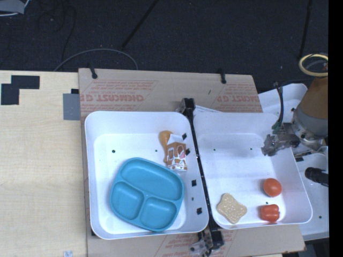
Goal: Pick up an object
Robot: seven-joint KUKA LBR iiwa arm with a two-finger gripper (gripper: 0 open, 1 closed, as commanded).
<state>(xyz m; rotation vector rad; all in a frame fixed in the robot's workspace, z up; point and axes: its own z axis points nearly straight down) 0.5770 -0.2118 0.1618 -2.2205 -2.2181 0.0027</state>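
Blue tray (146,193) lies in the left bin (102,127); the right bin (236,125) holds two tomatoes (271,187) near its right edge, beside a cracker (231,208). The tool (269,145) hovers above that edge.

Blue divided plate (146,194), white bins (102,143)

You look down from one fixed camera above the bench, at a slant, far enough to take in both white bins (96,143) side by side.
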